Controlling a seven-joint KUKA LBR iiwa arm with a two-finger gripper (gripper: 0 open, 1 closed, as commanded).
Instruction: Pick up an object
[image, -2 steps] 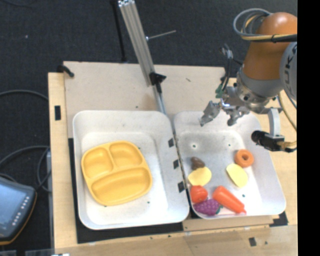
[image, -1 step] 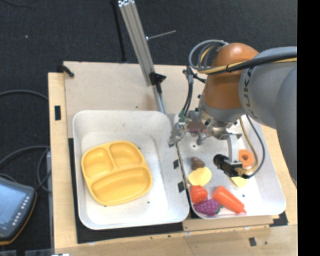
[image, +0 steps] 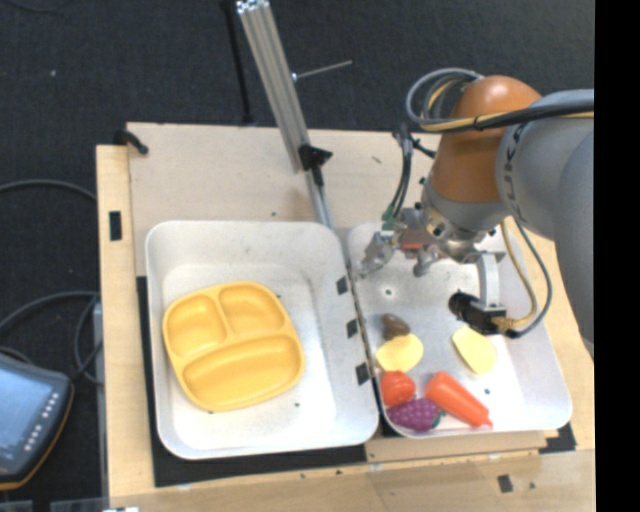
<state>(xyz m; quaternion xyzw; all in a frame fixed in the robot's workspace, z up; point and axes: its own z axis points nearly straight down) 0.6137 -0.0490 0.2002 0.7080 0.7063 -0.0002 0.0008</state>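
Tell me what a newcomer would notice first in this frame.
Probably the bright yellow three-compartment plastic plate, alone in the left white bin. Next, the grey arm's orange band above the right white bin, where small toy foods cluster near the front, including an orange carrot and purple grapes.

Arm (image: 480, 150) hovers over right bin (image: 530, 400) holding toy foods; yellow tray (image: 232, 343) fills left bin (image: 180, 250).

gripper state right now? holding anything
gripper: above the far end of the right bin, nothing seen between its fingers; open or shut cannot be told.
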